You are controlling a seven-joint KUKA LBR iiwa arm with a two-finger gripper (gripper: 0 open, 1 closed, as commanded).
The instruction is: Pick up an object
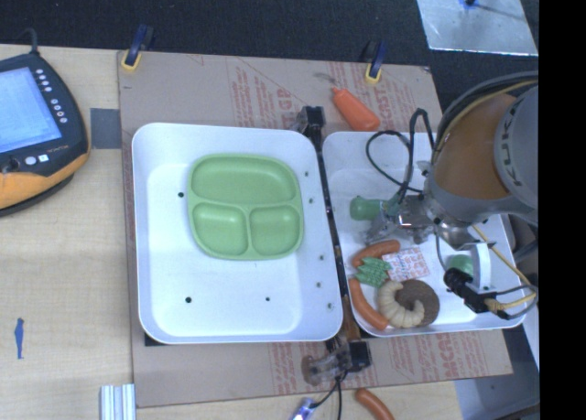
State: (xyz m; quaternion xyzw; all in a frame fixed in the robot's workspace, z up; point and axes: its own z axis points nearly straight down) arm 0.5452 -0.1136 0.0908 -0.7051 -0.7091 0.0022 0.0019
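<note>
Plastic predominates: two shallow white bins with rounded corners sit side by side on a brown printed cardboard sheet (229, 89), which is held at its far edge by two clips. The left bin (165, 308) is smooth and glossy and contains one item, a pale green divided plate (245, 206) with one long compartment on its far side and two smaller ones on its near side.

The right bin (352, 148) holds a cluster of toy food. A ring-shaped doughnut (409, 303), half cream and half brown, lies near the bin's near edge. An orange sausage (364, 306) lies just left of it, touching or nearly so. A second reddish sausage (377, 250) lies further in, with a small green ridged piece (372, 271) just on its near side and a printed red-and-white card (407, 265) to its right. A dull green object (363, 208) lies on the far side of these.

The grey arm with its orange band reaches over the right bin from the right. The gripper (403, 220) sits low among black cables, just right of the dull green object and just beyond the reddish sausage. Whether its fingers are spread or closed cannot be determined, and nothing is visibly held.

An orange carrot shape (355, 109) lies outside the bins on the cardboard, beyond the right bin. A teach pendant (37, 125) rests on the wooden bench at far left.
</note>
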